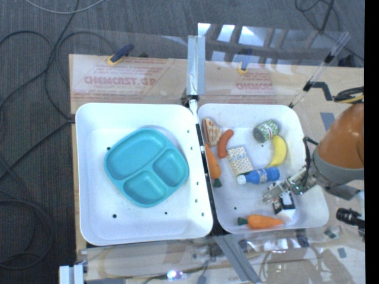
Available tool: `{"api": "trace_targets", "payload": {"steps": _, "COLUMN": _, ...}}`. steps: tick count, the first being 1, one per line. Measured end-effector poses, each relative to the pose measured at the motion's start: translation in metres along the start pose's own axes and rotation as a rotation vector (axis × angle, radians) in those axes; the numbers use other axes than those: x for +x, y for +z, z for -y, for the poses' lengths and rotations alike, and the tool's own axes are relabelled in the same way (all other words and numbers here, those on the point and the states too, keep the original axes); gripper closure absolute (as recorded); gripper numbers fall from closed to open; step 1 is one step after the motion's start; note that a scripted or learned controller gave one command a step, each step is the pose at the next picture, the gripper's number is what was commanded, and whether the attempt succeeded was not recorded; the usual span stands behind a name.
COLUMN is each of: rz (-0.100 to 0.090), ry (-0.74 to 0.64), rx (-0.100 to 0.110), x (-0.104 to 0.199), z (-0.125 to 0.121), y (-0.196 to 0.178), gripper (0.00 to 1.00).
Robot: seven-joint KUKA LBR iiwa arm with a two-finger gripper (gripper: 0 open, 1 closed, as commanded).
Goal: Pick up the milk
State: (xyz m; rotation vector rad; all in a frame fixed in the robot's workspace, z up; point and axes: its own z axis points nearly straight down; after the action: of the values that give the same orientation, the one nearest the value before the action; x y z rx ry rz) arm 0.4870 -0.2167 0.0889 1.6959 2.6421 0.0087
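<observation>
- Camera view, fixed above the bench: we see two shallow white bins side by side, the left bin (89,158) and the right bin (237,114).
- We locate the grey arm with the orange band (346,141) at the right edge of the view, reaching into the lower right part of the right bin.
- We find the two-finger metal gripper (285,195) low over the bin floor, near the bin's lower right corner.
- Gripper opening: we cannot tell how far apart the jaws stand, because the metal parts are small and cluttered at this scale. We see no object between them.
- Task object: we take the small white bottle with a blue cap and blue band (259,176) to be the milk. It lies on its side on the right bin's floor, just left of the gripper and apart from it as far as we can tell.
- Above the bottle we see a yellow banana (278,149), and beside the banana's upper end a green and grey can (266,130).
- A patterned cracker-like box (240,160) lies just upper left of the bottle.
- An orange carrot with a green stem (260,221) lies below the gripper along the bin's front wall.
- The left bin holds a turquoise plastic tray with three compartments (147,166).
</observation>
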Motion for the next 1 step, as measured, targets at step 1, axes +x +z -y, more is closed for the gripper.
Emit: {"api": "trace_targets", "payload": {"steps": 1, "rz": 0.005, "ry": -0.001, "rx": -0.004, "x": 0.0001, "z": -0.0019, "y": -0.0091, "gripper": 1.0}}
